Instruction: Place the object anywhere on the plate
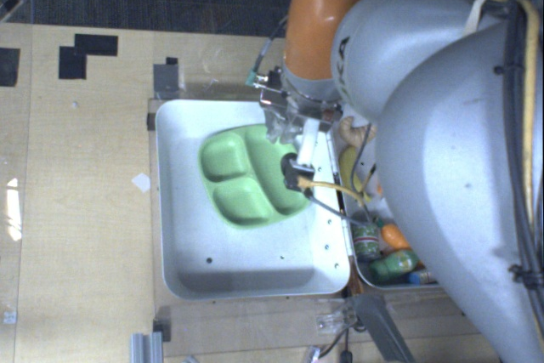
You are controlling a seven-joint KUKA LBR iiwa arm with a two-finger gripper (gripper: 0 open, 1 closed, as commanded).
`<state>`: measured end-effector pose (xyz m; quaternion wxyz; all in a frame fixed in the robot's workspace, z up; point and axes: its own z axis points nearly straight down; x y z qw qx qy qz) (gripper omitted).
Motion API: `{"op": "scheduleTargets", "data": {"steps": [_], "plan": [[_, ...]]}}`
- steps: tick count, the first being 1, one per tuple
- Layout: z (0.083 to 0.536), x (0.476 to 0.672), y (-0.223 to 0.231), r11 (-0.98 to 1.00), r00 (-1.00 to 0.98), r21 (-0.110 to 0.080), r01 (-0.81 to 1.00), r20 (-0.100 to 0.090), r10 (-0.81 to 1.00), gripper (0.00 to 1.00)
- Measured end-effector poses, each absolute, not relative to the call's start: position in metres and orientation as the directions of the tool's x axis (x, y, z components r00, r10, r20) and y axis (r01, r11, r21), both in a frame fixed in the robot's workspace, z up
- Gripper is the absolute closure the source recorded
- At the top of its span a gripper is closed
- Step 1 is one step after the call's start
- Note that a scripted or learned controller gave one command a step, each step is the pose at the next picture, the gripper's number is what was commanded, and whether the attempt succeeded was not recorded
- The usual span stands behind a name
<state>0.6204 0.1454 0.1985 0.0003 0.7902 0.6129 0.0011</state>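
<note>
Pale wooden bench carrying two white bins side by side. The left bin holds a green divided plate, lying toward its far right corner. The gripper hangs over the plate's far right edge; whether it is open or holding anything cannot be told. Small colourful items sit in the right bin, at its near left corner.

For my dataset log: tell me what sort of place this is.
Probably a robotics lab work cell, not a kitchen: a grey arm reaches over a white bin holding a green divided plate, beside a second bin of small items.
</note>
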Motion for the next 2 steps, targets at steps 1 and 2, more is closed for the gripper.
{"op": "scheduleTargets", "data": {"steps": [1, 2], "plan": [[0.2138, 0.5638, 0.2359, -0.009, 0.009, 0.002, 1.0, 0.002, 1.0, 1.0], [0.2137, 0.5638, 0.2358, -0.009, 0.009, 0.002, 1.0, 0.002, 1.0, 0.0]]}}
